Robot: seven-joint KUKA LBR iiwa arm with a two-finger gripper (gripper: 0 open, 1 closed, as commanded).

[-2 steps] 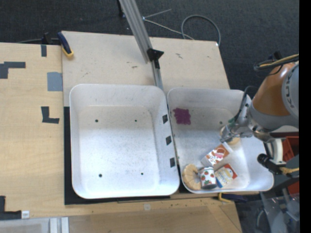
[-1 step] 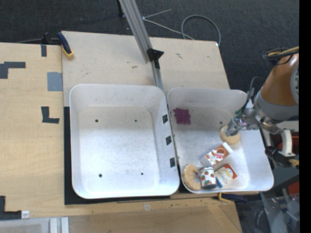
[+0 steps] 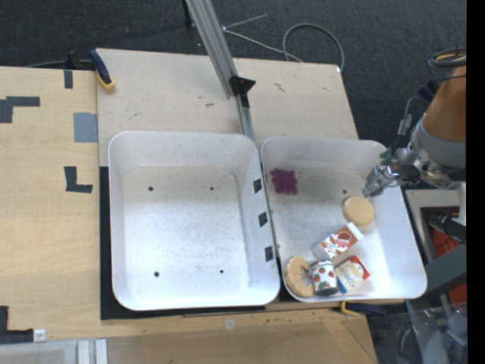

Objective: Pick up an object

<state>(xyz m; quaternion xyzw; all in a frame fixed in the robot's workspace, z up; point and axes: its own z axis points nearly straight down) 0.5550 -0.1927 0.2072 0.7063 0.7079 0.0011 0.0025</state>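
Just below the gripper (image 3: 377, 182), a tan disc (image 3: 358, 210)

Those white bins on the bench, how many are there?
2. The left bin lies toward the bench's middle; the right bin sits right beside it, rims touching, and holds the small objects near the arm.

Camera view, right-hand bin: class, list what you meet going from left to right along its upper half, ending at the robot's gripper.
Purple object → round tan object → gripper, at the bin's right wall.
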